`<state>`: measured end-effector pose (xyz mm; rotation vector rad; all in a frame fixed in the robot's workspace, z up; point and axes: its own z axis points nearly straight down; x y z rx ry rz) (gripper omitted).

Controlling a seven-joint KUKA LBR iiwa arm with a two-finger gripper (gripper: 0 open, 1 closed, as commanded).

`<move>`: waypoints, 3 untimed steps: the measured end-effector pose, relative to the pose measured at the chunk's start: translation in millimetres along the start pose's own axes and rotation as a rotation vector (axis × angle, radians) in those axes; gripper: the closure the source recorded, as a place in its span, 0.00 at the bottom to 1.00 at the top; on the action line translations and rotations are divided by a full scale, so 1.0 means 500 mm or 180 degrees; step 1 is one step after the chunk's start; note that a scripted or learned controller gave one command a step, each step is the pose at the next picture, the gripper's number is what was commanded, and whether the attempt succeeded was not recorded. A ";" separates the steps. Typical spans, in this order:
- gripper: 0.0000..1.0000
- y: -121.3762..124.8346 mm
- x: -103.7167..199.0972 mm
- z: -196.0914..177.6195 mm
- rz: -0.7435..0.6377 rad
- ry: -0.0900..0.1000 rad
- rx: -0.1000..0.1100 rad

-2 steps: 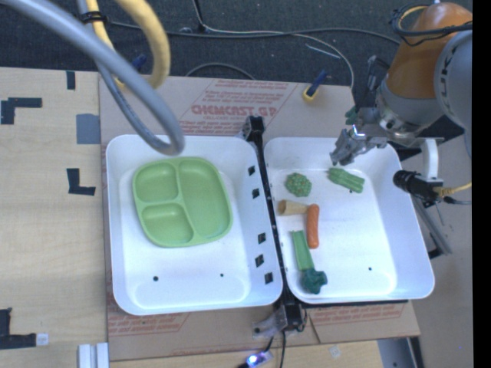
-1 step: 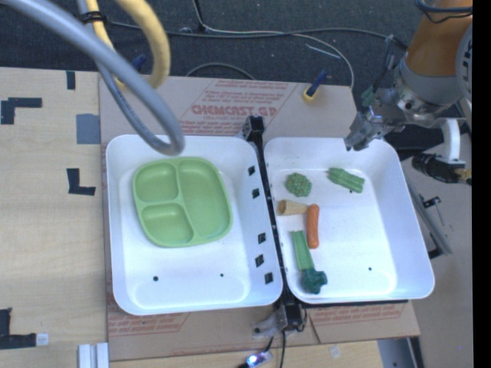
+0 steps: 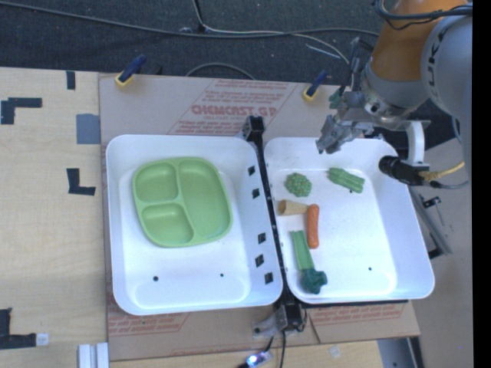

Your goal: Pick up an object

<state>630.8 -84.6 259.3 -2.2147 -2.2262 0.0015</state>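
Your gripper hangs over the right bin's far edge, its grip state unreadable, while broccoli, carrot and the rest lie unpicked.
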 end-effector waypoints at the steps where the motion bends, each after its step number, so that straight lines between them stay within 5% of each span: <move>1: 1.00 0.023 0.094 0.008 0.0000 0.0000 -0.0001; 3: 1.00 0.015 0.307 0.026 -0.0005 0.0002 -0.0002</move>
